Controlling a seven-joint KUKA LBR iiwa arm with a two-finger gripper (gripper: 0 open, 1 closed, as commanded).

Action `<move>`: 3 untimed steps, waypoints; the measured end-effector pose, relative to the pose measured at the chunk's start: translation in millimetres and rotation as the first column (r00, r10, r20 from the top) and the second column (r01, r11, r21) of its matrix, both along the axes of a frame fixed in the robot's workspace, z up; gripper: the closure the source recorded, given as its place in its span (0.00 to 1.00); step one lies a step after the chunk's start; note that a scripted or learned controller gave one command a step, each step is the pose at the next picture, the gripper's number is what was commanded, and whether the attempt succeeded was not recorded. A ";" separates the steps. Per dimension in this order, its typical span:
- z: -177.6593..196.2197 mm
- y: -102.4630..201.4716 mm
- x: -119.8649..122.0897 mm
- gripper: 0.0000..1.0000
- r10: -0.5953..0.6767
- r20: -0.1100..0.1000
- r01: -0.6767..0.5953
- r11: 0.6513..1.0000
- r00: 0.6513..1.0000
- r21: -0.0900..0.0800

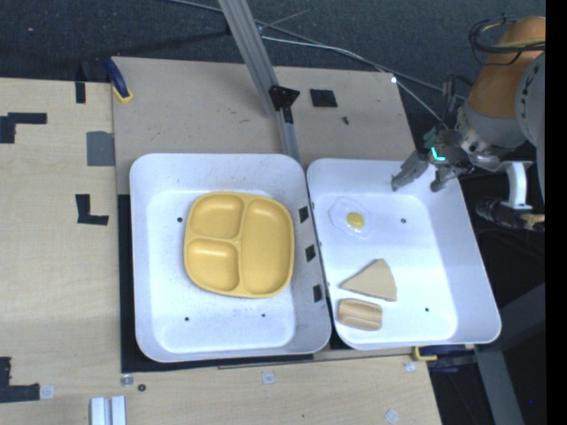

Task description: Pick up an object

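Note:
The right bin (443,237) holds three toy foods: a fried egg (351,219) near its back left, a tan wedge-shaped slice (373,281) toward the front, and a small bread roll (360,314) just in front of the wedge. My gripper (418,177) hovers over the bin's back right corner, fingers spread open and pointing down, with nothing between them. It is well to the right of the egg and apart from all three items.
A yellow three-compartment plate (238,243) lies in the left bin (159,237). A grey metal pole (257,60) slants across the bench behind the bins. Cables run across the dark floor at the back.

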State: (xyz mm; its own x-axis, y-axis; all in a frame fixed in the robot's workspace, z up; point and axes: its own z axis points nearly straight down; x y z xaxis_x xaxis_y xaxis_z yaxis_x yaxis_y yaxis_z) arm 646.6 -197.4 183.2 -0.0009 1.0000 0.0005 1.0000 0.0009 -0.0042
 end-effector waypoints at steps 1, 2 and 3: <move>1.5 0.0 0.8 0.00 0.000 0.003 0.000 1.000 1.000 -0.001; -44.4 1.3 6.4 0.00 0.002 -0.001 -0.002 1.000 1.000 -0.001; -97.7 2.1 5.9 0.00 0.002 0.002 -0.002 1.000 1.000 -0.002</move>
